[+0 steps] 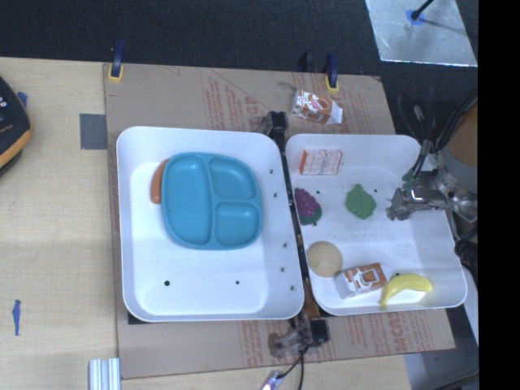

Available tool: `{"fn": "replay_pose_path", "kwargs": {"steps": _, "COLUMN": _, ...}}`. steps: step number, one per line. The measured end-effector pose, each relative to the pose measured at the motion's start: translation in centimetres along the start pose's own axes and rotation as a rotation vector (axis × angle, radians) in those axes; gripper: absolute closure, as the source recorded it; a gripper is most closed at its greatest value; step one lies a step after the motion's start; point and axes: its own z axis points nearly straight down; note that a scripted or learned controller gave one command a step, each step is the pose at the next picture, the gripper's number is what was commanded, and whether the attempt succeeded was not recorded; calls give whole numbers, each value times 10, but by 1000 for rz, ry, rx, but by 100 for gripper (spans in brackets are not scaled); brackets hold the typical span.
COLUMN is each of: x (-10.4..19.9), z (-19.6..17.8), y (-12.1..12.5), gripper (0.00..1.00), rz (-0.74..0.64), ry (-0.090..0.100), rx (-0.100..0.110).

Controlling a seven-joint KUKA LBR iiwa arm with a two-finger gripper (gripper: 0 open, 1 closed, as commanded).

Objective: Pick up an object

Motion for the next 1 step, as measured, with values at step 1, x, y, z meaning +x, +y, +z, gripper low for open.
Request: {"fn": "replay_pose_path", "kwargs": {"steps": 1, "x": 64, "z": -20, "y": -7, "gripper": 100, "rz": -3, "ry": 1, "rx": 3}}
